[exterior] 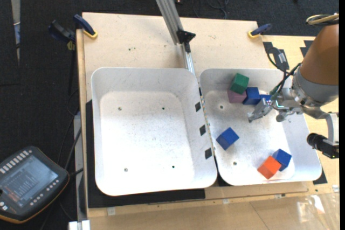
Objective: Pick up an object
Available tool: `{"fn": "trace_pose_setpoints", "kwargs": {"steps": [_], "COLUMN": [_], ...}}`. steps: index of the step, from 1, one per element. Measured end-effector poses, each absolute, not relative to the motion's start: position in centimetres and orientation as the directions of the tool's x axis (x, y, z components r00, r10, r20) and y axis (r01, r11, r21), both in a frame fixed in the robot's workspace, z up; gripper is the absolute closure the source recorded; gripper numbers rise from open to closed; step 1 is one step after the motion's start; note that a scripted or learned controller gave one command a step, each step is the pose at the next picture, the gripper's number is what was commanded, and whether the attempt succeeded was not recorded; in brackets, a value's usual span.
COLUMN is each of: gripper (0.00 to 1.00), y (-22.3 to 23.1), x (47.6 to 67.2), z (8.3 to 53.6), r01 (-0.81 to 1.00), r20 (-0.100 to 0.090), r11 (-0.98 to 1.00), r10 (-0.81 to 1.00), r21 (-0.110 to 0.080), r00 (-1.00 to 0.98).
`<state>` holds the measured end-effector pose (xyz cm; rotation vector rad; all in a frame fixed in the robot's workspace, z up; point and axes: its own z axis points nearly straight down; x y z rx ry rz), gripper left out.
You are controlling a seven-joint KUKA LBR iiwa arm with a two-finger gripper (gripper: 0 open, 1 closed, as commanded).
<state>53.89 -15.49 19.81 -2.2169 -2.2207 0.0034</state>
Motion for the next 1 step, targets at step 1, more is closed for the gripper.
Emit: {"fn": "trace_pose_setpoints", "kwargs": {"steps": [1], "gripper": [0.0], "y": [-15.5], "x": [53.94], "z": [19.99], "r01": [1.0], "r20": [0.0], "r11": [0.0], "r10": [1.0], "r21": [-0.001], "r00": [0.0]}}
